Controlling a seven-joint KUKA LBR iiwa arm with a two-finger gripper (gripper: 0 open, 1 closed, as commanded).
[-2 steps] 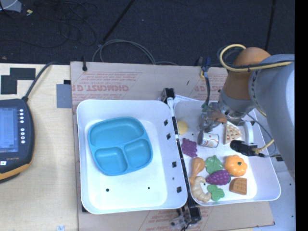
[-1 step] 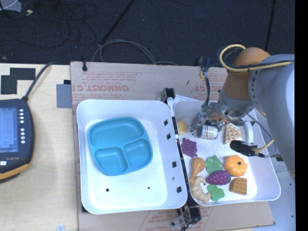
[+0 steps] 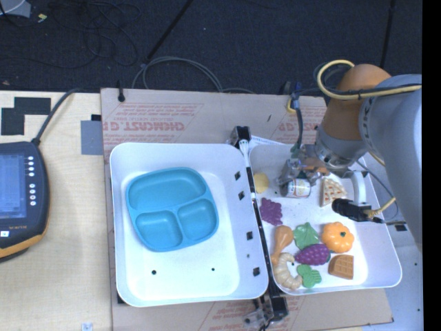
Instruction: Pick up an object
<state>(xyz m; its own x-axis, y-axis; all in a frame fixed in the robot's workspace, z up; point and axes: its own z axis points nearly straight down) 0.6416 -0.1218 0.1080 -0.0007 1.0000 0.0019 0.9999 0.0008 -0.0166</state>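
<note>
1. Listing the gripper [image 3: 298, 183]: low in the right bin [image 3: 386, 271]; we cannot tell its state.
2. Candidate items: yellow piece [image 3: 260, 181] beside it, purple grapes [image 3: 271, 211] just below.
3. Risk, we judge: crowded toys deflect the grasp, closing on nothing.

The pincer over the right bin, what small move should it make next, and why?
Probably a short drop straight down. The pincer sits low in the right bin, at the back, right by a small white and dark piece, apart from the pumpkin and the grapes nearer the front. That piece is the nearest thing to pick up.
</note>
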